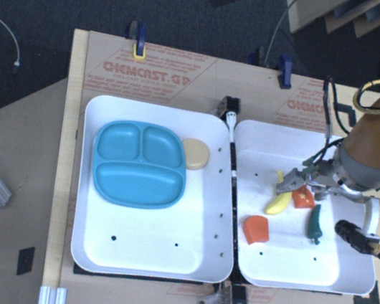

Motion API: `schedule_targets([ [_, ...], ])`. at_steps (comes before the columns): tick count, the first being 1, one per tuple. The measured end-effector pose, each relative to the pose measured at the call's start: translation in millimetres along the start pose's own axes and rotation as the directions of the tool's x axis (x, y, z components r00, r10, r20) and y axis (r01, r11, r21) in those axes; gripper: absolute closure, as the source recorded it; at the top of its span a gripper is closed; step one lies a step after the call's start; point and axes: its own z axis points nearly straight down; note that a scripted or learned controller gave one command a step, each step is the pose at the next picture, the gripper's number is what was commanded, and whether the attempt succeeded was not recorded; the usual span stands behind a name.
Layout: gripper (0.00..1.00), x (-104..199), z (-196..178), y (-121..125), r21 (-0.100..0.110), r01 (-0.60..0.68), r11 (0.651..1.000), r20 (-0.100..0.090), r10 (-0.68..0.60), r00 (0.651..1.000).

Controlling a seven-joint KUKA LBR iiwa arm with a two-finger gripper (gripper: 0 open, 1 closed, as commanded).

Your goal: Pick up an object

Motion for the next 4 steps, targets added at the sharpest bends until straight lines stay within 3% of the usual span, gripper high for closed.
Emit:
schedule_targets([
  [1,1.00,0.5,-6.5,-1.1,0.004,-0.001,1.000,-0.001,0.001,1.000],
  [4,1.00,-10.7,-166.7,1.3,0.001,0.000,1.000,0.000,0.000,1.000],
])
